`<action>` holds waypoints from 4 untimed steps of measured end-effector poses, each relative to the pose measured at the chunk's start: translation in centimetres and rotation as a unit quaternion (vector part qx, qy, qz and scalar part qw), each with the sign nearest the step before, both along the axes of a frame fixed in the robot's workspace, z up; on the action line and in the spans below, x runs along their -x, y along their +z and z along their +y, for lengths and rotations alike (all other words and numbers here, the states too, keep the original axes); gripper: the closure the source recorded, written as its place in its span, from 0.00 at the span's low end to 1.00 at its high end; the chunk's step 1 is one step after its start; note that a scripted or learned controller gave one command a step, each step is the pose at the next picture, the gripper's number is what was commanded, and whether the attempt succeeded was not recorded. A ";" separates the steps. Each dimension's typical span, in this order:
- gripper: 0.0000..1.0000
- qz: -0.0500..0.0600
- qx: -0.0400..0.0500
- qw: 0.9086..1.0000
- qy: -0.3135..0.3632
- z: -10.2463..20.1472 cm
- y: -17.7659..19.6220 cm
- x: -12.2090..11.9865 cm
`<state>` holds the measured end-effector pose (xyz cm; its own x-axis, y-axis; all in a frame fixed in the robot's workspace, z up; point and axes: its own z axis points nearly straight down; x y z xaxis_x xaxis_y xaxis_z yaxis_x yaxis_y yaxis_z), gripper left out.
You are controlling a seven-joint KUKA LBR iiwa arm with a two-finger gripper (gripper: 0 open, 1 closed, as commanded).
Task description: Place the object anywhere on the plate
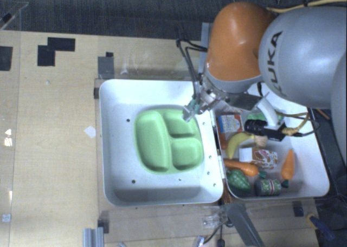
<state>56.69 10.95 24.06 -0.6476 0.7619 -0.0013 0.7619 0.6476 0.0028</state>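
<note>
Looming largest at the upper right, the grey arm (303,45) with its orange band (236,40) is seen reaching in over the bench (49,148), its wrist hanging above the strip where the two white bins meet. At its tip the gripper (192,111) is found over the upper right corner of the green plate (168,140), right at the edge of the plate's upper right compartment; whether its fingers are apart or together cannot be told, and nothing can be made out between them. The plate, divided into three compartments, lies in the left bin (116,148). In the right bin (314,178) a cluster of things is gathered: a yellow banana (236,143) beside a red packet (230,123), an orange carrot (242,167) below it, a second carrot (288,165) further right, a dark green vegetable (239,180), a small green can (268,187) and a printed box (264,157). Which of these is the task's object cannot be told; all of them are seen in the right bin, apart from the plate
</note>
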 end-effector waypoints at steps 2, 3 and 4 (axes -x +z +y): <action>1.00 0.000 0.000 0.997 0.081 1.6 1.1 2.6; 1.00 0.000 0.000 0.998 0.069 3.5 1.3 7.9; 1.00 -0.002 0.001 0.939 0.343 1.6 -0.9 7.8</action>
